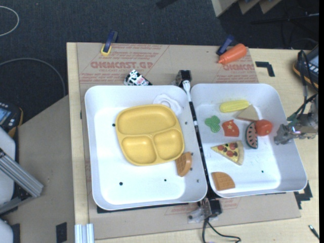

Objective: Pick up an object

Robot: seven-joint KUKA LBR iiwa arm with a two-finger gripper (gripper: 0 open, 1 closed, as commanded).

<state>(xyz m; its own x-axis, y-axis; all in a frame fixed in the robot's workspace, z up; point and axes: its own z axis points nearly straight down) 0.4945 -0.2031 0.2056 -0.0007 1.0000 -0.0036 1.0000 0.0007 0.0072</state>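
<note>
The surface (76,135) carries two white bins. The left bin (101,176) holds a yellow tray (149,134). The right bin (283,171) holds toy food (pizza (229,152), corn (234,106), tomato (262,127)). The end effector (286,133) hovers at its right rim; whether it is open, I cannot tell.

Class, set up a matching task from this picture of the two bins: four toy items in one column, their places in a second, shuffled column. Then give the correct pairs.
Column A:
1. yellow divided plate
2. pizza slice
3. orange carrot
4. corn cob

Column B:
a. on the bench, beyond the right bin
b. middle of the left bin
c. far part of the right bin
d. right bin, just nearer the camera than the watermelon slice

Pairs: 1-b, 2-d, 3-a, 4-c
</note>
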